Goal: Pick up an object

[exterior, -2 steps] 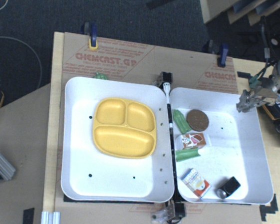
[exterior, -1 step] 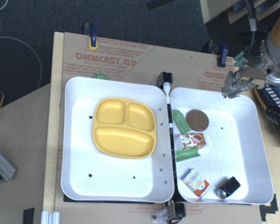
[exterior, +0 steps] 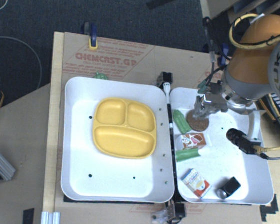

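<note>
We found the pincer (exterior: 201, 110) low over a brown round object (exterior: 197, 122) at the right bin's (exterior: 254, 169) far left; its opening we could not tell. We advised centring before closing.

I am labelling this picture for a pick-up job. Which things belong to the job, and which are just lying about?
Job:
end effector
brown disc under it
green stick
red-and-white packet
small box
black block

Lying about:
yellow divided plate
blue clamp
</note>
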You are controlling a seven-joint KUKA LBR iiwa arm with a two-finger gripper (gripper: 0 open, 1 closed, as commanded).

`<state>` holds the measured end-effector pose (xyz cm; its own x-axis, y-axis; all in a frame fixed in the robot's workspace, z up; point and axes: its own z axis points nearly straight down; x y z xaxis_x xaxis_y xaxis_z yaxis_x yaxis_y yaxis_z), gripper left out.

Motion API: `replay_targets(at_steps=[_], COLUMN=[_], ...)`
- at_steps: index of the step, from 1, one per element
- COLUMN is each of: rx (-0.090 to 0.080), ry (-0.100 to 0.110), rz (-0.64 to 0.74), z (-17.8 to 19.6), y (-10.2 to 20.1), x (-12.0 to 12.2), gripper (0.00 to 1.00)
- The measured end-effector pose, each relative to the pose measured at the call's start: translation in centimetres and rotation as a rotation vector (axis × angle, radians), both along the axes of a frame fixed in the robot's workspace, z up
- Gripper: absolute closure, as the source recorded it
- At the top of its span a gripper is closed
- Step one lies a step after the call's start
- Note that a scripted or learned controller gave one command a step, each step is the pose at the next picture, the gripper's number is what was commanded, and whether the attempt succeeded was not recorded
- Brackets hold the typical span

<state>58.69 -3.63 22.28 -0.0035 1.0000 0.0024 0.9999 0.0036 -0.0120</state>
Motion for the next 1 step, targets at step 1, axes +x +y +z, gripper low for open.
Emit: replay_targets(at_steps=[1], rx=[-0.001], ry=[-0.014], rz=[0.000], z=[5.82], y=[2.45], x=[-4.48], gripper=[1.00])
